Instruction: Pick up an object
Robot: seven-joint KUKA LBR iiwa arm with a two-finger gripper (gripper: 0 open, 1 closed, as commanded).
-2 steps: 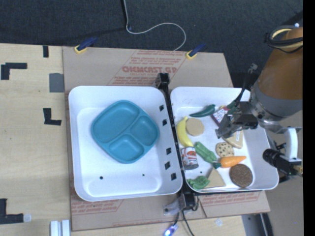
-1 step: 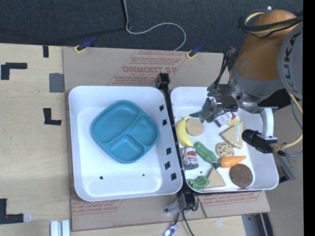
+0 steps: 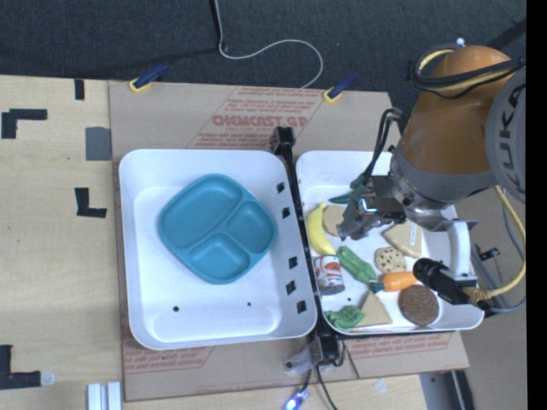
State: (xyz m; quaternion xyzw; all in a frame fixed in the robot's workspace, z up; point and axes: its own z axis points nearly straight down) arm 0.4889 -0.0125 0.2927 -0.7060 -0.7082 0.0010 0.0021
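**Operator:** I have the arm [image 3: 453, 118] over the right bin [image 3: 329, 165], its orange band bulging like a smooth dome at the far right. The gripper [image 3: 357, 216] hangs low above the middle of that bin, dark metal and angular.

**Colleague:** Open or closed?

**Operator:** I cannot tell; it is a dark cluster from this slant, and I see nothing between its tips.

**Colleague:** What can it pick from?

**Operator:** Toy food, all in the right bin. A curved yellow banana [image 3: 319, 229] lies just left of the gripper, along the bin's left wall. Nearer than that stands a small can [image 3: 330, 273] with a red and white label. A green, pod-shaped piece [image 3: 357, 264] lies at a slant right of the can. An orange carrot [image 3: 397, 281] sits further right, and beside it a round, brown, rough-looking disc [image 3: 419, 305] at the near right corner. A pale cookie with dark spots [image 3: 390, 259] lies just beyond the carrot. At the near edge I see a leafy green piece [image 3: 345, 317] touching a tan wedge [image 3: 373, 310].

**Colleague:** And the left bin?

**Operator:** The left bin [image 3: 137, 229] is glossy white plastic, shallow, with rounded corners. It bears a blue plate [image 3: 217, 227], rounded-square, moulded into three compartments, set far of centre. Both bins rest on a sheet of brown cardboard [image 3: 171, 114] with red printing.
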